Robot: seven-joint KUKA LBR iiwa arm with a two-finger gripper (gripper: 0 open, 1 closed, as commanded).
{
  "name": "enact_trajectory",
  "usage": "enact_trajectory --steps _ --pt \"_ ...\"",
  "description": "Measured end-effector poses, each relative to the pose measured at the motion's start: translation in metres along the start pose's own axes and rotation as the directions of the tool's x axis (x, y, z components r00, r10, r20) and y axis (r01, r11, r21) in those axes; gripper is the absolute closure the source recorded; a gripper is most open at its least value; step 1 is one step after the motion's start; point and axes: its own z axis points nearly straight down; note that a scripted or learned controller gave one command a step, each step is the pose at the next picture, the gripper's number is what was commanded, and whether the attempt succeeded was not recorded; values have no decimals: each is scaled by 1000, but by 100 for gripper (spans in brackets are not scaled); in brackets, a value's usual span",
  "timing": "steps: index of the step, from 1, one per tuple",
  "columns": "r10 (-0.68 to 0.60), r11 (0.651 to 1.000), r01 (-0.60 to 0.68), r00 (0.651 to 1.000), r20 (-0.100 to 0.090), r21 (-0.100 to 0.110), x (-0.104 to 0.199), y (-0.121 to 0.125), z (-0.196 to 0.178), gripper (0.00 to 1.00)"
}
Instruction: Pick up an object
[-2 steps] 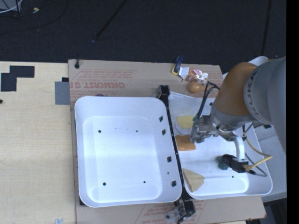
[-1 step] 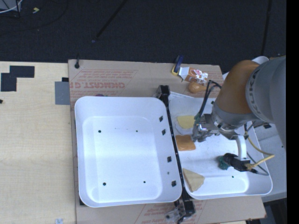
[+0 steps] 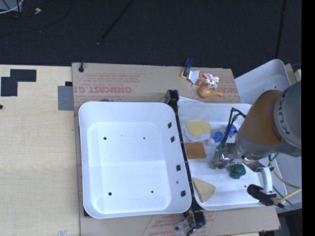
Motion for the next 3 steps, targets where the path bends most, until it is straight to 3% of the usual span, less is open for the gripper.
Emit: enact_trajectory --steps 1,2,3 --pt "-22 1000 22 1000 -6 -11 159 7 -105 100" --pt "-11 1000 11 1000 -2 -19 208 47 -246 100" --pt "-7 1000 7 1000 1 -3 247 51 -257 100"
